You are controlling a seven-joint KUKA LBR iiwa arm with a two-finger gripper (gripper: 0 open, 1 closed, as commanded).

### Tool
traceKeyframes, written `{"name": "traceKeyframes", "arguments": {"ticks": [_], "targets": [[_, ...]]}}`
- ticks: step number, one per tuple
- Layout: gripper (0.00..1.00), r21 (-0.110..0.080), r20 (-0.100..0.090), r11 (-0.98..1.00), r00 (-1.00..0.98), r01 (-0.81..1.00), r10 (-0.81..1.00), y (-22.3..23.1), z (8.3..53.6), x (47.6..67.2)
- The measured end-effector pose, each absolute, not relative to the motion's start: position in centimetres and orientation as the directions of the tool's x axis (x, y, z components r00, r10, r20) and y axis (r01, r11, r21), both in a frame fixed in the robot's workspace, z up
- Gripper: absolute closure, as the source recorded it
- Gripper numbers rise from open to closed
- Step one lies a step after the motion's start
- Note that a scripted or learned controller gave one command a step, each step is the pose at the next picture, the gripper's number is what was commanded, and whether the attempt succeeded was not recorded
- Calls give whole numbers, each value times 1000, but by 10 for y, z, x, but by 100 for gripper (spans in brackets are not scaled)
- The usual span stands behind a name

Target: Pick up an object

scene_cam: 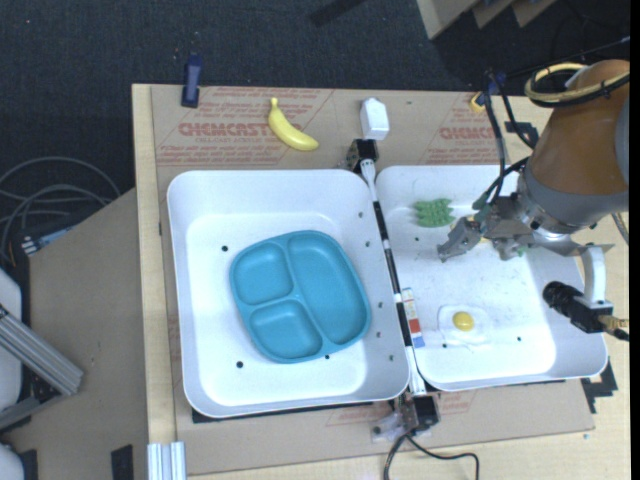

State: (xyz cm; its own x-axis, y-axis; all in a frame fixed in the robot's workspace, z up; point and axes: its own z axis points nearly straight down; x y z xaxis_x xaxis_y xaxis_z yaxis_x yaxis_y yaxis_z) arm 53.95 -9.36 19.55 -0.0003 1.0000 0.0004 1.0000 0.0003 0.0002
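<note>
Egg (pixel 462 323) lies flat near the right bin's (pixel 530 343) front. Green toy (pixel 433 212) lies long side left-to-right. Gripper (pixel 480 248) hangs near it, fingers apart.

Yellow banana (pixel 291 128) on cardboard (pixel 240 128) behind the left bin (pixel 190 218)

A robotics lab, seen from above: a plywood bench (pixel 300 118) stamped with red "CHEMCAST" lettering carries two shallow white bins (pixel 200 268) clamped side by side. Toy test objects mark it as a manipulation testbed: a plastic banana (pixel 290 128) on the bench, a blue divided plate (pixel 298 294) in the left bin, a fake fried egg (pixel 463 324) and a green item (pixel 433 212) in the right. A grey-and-orange industrial arm (pixel 583 138) reaches in from the right. Loose cables (pixel 50 203) trail over dark carpet (pixel 150 18).
</note>
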Motion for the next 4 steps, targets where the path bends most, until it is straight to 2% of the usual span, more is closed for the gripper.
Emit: {"name": "traceKeyframes", "arguments": {"ticks": [1,2,3,4], "targets": [[0,0,0,0,0,1000,1000,-98,84,599],[0,1,0,1,-1,1000,1000,-100,85,643],[0,2,-1,0,0,1000,1000,-120,85,666],[100,5,-2,2,-2,1000,1000,-120,96,667]]}}
